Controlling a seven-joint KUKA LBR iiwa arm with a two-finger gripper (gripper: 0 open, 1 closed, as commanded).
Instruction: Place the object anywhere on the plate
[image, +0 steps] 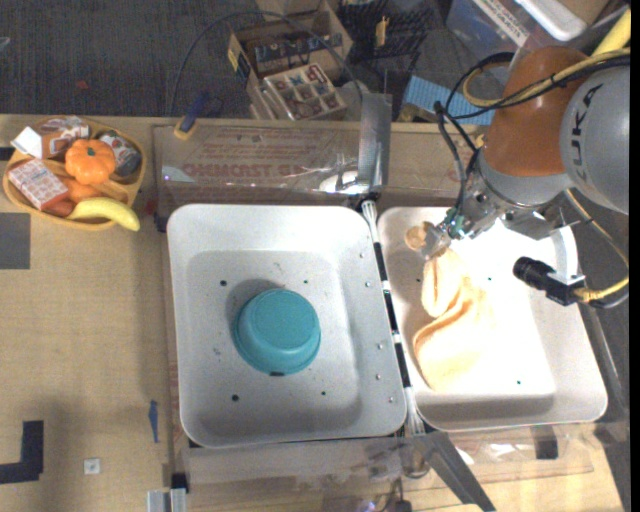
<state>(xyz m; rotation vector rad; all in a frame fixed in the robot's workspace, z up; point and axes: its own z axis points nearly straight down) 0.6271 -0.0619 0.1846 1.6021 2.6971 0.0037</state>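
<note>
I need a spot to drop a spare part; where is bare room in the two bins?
Left bin: bare floor all round the teal plate, widest along the far edge. Right bin: free near corner and right side. Crowded: its far left, where the gripper meets the orange cloth.

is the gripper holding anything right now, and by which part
It looks so: the gripper pinches the top end of the pale orange cloth, whose remainder lies draped across the right bin.
</note>
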